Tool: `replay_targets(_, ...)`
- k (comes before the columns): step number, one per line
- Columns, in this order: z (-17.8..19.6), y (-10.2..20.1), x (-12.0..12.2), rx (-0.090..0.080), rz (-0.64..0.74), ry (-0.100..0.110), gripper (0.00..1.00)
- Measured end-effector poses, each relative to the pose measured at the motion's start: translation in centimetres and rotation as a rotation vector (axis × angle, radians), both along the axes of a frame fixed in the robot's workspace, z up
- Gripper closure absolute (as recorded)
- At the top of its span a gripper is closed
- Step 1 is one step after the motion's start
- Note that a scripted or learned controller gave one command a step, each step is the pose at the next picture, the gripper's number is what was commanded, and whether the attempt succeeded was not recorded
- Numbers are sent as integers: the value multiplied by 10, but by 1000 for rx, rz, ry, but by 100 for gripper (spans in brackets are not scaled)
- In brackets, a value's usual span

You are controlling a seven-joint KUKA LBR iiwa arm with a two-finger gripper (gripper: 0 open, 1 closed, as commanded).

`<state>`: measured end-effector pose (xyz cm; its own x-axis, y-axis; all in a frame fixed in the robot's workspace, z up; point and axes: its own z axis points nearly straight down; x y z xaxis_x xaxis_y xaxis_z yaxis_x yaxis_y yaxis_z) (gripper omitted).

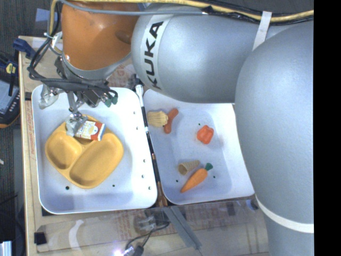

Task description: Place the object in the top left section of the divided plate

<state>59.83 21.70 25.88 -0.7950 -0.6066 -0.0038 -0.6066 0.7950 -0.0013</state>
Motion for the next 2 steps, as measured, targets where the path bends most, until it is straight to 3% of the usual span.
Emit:
replay_targets(1,11,0,1,0,-1,-4,100)
replay_targets(2,11,0,1,0,-1,-3,0)
